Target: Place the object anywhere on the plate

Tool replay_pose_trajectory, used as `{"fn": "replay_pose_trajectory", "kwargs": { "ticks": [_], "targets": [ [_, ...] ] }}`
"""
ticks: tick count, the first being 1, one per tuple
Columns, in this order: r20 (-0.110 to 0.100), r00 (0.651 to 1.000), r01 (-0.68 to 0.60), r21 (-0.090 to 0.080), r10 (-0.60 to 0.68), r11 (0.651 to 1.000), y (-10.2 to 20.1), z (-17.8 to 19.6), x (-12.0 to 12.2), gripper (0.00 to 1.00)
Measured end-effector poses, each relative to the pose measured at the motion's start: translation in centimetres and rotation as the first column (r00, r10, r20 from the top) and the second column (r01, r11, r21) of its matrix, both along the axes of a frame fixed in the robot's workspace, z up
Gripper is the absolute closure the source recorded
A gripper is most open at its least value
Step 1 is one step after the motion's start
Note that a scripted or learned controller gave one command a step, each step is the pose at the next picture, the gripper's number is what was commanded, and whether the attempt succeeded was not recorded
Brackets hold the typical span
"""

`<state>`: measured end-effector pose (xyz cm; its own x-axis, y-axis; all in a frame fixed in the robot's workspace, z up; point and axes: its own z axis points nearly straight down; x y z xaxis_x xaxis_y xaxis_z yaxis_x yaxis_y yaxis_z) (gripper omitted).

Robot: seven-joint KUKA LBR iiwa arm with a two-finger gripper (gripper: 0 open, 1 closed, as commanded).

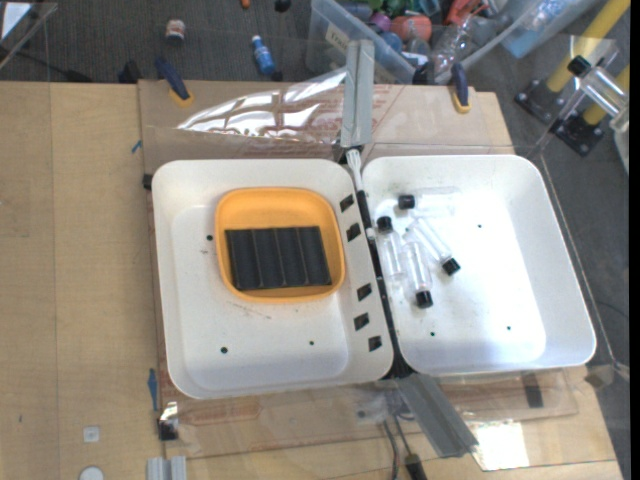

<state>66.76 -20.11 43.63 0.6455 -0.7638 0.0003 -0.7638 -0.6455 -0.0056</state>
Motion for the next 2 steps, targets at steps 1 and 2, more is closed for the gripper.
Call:
{"fn": "replay_pose_trajectory", "kwargs": {
  "ticks": [1,2],
  "targets": [
    [0.003,0.970,-0.241,-0.002,0.241,0.970,-0.3,0.0,0.1,1.00],
    [0.002,0.853,-0.522,-0.003,0.522,0.853,-1.8,-0.1,0.1,1.00]
  ]
}}
